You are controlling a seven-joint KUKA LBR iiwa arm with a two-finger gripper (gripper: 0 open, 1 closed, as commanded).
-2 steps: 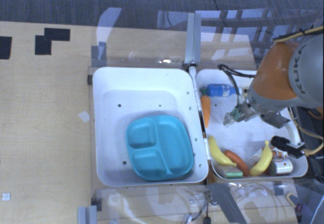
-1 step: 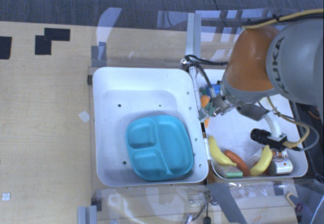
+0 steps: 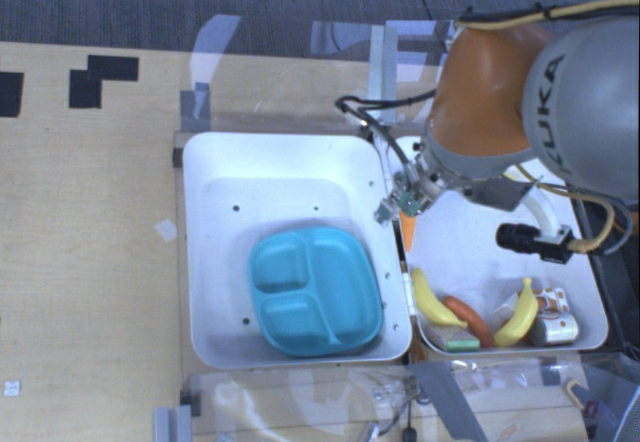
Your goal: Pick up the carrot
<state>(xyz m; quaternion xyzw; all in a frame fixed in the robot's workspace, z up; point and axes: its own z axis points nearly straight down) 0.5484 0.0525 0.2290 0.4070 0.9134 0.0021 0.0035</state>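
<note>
The carrot [image 3: 407, 228] I take to be the small orange piece directly under my jaws, hard against the left wall of the right bin [image 3: 470, 265], right by the ridge where it meets the left bin [image 3: 230, 180]. My wrist hides the tips, so I cannot tell whether my jaws are wide, narrow or closed on it; the orange piece touches them or sits just below, and I won't call it held. To do this well, I judge I must keep clear of that wall: a grasp this close to the ridge risks one side landing on the rim, so I'd want the closing direction to run along the wall, not across it. The piece looks short and smooth, likely to squirt out if pinched near its end, so a bite across its middle is safer, followed by a slow, straight lift. A redder long thing [image 3: 468, 318] lies between two bananas [image 3: 432, 298] at the near end of the same bin; it could be mistaken for the target, and I can't fully rule it out
</note>
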